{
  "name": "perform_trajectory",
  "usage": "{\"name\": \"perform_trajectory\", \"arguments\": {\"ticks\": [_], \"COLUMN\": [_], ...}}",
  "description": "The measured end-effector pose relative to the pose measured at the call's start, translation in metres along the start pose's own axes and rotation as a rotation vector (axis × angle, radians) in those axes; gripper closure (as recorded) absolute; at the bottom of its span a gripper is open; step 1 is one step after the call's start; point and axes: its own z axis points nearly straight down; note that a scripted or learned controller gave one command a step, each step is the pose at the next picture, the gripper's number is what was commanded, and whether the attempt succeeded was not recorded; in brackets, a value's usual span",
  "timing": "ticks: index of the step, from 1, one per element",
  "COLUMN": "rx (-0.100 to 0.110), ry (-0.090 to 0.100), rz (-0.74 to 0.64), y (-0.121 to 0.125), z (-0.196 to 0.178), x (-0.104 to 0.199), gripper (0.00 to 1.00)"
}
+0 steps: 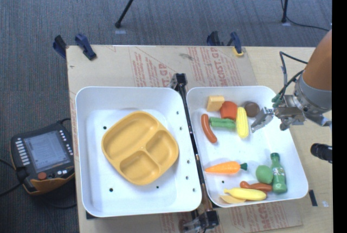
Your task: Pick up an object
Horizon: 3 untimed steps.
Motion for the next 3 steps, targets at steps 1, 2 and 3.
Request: {"name": "perform_trajectory", "arguments": {"ticks": [1, 2, 3], "rx": [-0.001, 0.009, -0.011], "ry": [-0.001, 0.002, -0.003], "rz": [0.075, 0.076, -0.133], "y": [0.067, 0.066, 0.064], "z": [0.14, 0.135, -0.002], "x": [0.036, 0.036, 0.122], "gripper": [0.0, 1.0, 1.0]}}
